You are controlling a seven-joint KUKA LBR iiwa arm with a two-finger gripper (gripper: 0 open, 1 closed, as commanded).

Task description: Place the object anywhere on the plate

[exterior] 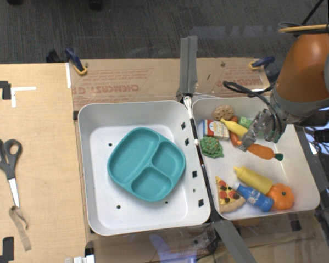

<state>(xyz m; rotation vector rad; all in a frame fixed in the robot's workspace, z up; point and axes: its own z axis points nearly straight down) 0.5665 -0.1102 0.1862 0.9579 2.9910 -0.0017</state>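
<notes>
1. Two white bins sit side by side on the bench. The left bin (pixel 95 176) holds a teal plate (pixel 147 164) with three sections. No toy lies on the plate.
2. The right bin (pixel 298 173) holds a pile of toy food.
3. The grey arm with its orange band (pixel 307 66) reaches in from the right, over the right bin.
4. The gripper (pixel 259 130) hangs low over the toys in the back half of that bin. It is right above the orange carrot (pixel 260 150) and just beside the yellow banana (pixel 234 127).
5. I cannot tell if the fingers are wide or narrow, because they blend in with the toys under them. I cannot see any toy clearly held between them.
6. The carrot lies flat, with its green end (pixel 278 157) pointing to the right side of the bin.
7. A cookie (pixel 224 112) sits at the back of the bin, and a small red and white box (pixel 215 129) lies next to the banana.
8. A green bumpy toy (pixel 211 147) rests near the wall between the two bins.
9. At the front of the right bin are a pizza slice (pixel 228 195), a yellow bottle (pixel 254 178), a blue bottle (pixel 256 198) and a small orange pumpkin (pixel 282 197).
10. Scissors (pixel 6 164) lie on the wooden bench, well to the left of the bins.
</notes>
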